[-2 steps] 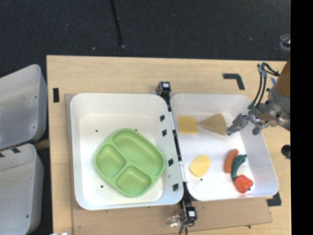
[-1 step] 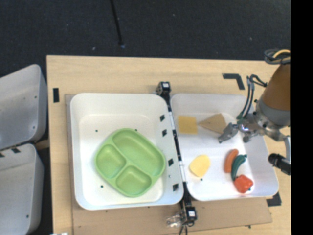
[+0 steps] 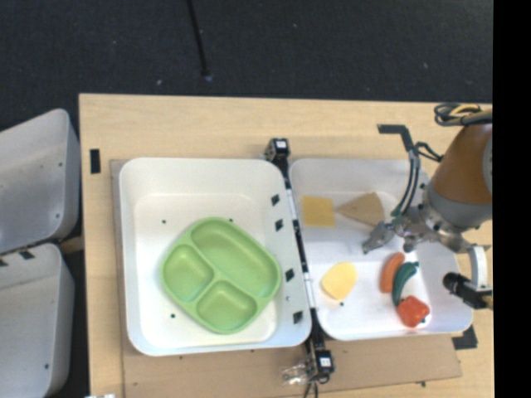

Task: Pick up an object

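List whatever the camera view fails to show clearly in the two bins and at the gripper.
- Gripper: too small and blurred in the camera view to tell how the fingers stand.
- Right bin: the arm covers part of its right side.
- Dark green object between two orange-red pieces: too blurred to identify.
- Green divided plate in the left bin: fine detail unreadable.

Wooden bench bears 2 white bins side by side.
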Controlling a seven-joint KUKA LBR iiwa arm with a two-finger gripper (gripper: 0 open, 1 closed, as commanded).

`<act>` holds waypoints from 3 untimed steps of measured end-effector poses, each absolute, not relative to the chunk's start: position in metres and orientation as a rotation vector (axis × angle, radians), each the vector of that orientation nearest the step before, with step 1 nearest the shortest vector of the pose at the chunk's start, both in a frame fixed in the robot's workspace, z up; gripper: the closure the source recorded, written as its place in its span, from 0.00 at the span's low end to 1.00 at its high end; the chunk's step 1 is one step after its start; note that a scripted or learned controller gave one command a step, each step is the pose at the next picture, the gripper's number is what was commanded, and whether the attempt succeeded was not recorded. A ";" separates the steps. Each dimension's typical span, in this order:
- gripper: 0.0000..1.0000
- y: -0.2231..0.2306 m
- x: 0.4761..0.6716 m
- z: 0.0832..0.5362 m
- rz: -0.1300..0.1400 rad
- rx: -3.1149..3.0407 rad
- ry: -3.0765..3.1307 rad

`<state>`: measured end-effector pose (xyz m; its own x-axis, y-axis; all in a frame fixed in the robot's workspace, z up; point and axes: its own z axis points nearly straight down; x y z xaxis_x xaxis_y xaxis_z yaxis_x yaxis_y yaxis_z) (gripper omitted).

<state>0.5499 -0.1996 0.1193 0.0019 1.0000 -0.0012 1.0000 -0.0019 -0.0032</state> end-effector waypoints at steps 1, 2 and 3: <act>0.00 -0.201 0.550 0.100 0.003 -2.227 -2.216; 1.00 -0.202 0.551 0.112 -0.001 -2.234 -2.215; 1.00 -0.193 0.552 0.165 -0.004 -2.222 -2.229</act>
<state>0.5517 -0.1930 0.1649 -0.0029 1.0000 -0.0019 1.0000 0.0029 0.0058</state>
